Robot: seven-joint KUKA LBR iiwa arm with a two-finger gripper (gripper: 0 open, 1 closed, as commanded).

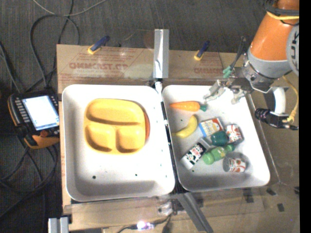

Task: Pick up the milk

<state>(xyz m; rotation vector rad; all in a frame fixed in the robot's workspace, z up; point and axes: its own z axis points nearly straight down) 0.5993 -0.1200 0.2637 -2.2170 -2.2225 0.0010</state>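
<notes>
The milk [194, 154] is a small carton with black and white cow patches, lying on its side in the front left part of the right bin [257, 178]. My gripper [226, 94] hovers over the back of that bin, well behind and to the right of the milk. Its fingers [214, 93] are spread apart with nothing between them, so it is open. The orange and grey arm comes in from the upper right.
Around the milk lie a banana [187, 126], a carrot [185, 106], a blue and white carton [211, 127], a teal bottle [219, 139], a green bottle [216, 155] and two red and white cans [235, 164]. The left bin holds a yellow divided tray [116, 125].
</notes>
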